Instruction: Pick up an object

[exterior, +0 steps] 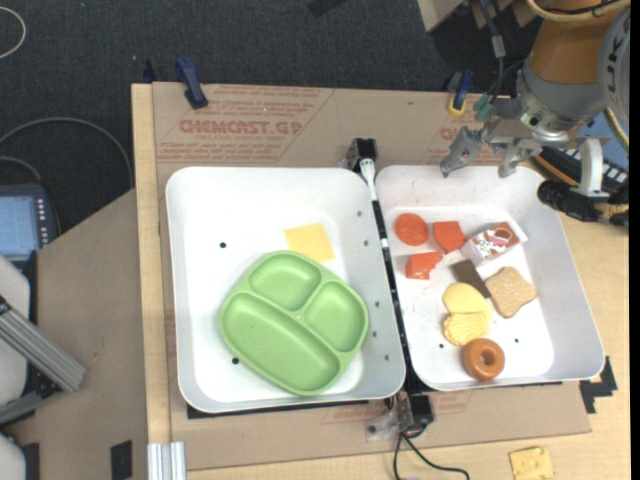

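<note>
Your gripper [483, 154] hangs over the far rim of the right bin [575, 313], fingers spread apart with nothing between them. Take that bin as your reference. Inside it, nearest the gripper, lie a round orange-red piece [410, 229], a red block [448, 235] and a small printed packet [494, 241]. Further toward you sit a red wedge [424, 265], a brown bar [468, 277], a toast slice [511, 291], yellow chips [466, 313] and a doughnut [484, 359] (closest to the near rim). Left of the bin, its neighbour [190, 268] holds a green divided plate [293, 321] and a yellow square [309, 241].
</note>
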Action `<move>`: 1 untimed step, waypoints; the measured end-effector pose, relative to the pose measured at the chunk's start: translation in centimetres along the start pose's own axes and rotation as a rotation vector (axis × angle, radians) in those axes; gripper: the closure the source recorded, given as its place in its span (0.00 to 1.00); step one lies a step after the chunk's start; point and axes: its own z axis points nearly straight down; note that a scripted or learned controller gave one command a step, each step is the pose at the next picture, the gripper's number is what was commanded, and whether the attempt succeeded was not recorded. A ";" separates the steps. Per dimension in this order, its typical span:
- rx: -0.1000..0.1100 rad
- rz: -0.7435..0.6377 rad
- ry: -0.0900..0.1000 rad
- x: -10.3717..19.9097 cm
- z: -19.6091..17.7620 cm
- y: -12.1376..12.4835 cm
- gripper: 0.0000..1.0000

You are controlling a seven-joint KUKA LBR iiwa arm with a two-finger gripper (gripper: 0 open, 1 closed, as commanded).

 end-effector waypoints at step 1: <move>-0.013 -0.002 -0.002 1.1 12.6 -4.2 0.00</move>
